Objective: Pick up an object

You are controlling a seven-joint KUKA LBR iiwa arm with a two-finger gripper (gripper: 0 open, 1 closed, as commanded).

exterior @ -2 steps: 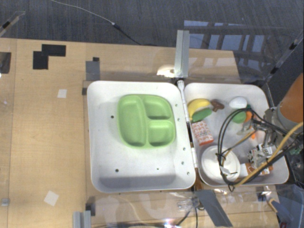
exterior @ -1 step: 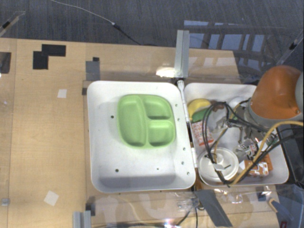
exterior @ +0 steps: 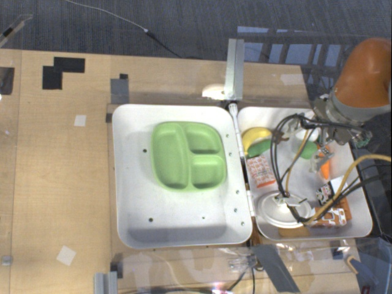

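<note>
Apparently the arm [exterior: 361, 78] is in the reaching stage of the pick: its orange-banded wrist hangs over the upper right corner of the right bin [exterior: 365, 225], with cables looping down from it across the bin's contents. The pincer [exterior: 321, 141] sits low beneath the wrist, near an orange piece [exterior: 325, 169], but whether it is spread or pressed together I cannot tell, since cables and the arm's own body crowd that spot. Nothing can be seen between it, so I judge no object taken yet. The candidates all lie in the right bin: a yellow and green item [exterior: 257, 141] at the upper left, a red-printed packet [exterior: 261, 170] just below it, a white round dish [exterior: 275, 210] at the lower edge, and a brown packet [exterior: 334, 216] at the lower right. The left bin [exterior: 131, 225] carries a green divided plate [exterior: 188, 155], well apart from the arm. Next, the move likely calls for settling on the nearest piece, descending squarely over it, and closing without snagging the cables.
</note>
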